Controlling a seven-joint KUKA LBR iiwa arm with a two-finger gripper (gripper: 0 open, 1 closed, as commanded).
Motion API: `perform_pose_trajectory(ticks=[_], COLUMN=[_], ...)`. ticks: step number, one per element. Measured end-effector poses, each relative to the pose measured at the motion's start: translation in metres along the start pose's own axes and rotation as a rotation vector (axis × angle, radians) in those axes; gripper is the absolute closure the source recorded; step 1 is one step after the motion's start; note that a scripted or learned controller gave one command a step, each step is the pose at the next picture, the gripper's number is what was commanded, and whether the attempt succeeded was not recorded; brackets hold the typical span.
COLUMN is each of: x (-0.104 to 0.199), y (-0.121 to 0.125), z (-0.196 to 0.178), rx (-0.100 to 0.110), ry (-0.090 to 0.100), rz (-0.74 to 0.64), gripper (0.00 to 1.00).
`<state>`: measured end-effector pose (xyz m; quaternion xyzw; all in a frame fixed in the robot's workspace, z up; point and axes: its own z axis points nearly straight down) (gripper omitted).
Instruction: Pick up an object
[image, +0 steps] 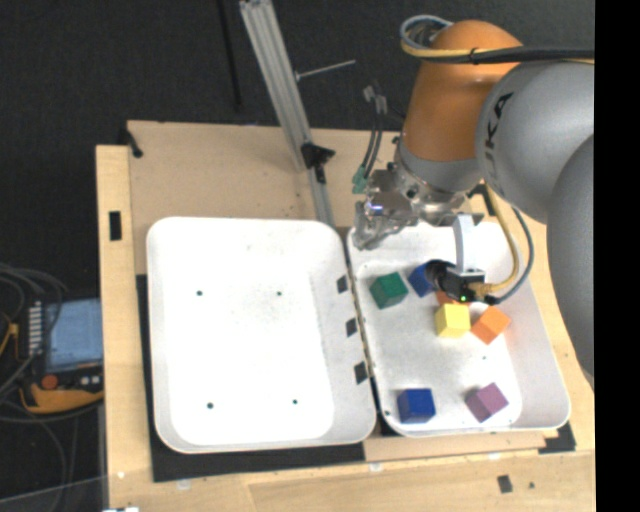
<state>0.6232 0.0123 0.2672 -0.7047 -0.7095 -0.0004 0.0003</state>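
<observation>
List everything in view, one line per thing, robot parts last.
bench: 1, tan, under both bins
left bin: 1, white, left
right bin: 1, white, right
green cube: 1, green, right bin, back left
blue cubes: 2, blue, right bin; one front, one back, partly hidden
yellow cube: 1, yellow, right bin, middle
orange cube: 1, orange, right of yellow cube
purple cube: 1, purple, front right
metal pole: 1, grey, slanting behind bins
arm: 1, grey with orange band, over right bin's back

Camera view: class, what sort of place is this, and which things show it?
Probably a robotics lab bench: a grey-and-orange robot arm reaches over a shallow white plastic bin holding a small yellow cube and a purple cube, beside a second white bin.
</observation>
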Motion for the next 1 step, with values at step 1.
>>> perform_pose_trajectory(ticks=[1], x=[0.0433], y=[-0.0085], z=[0.0157], rx=[0.001], ry=[-0.001], rz=[0.001], gripper=[1.00])
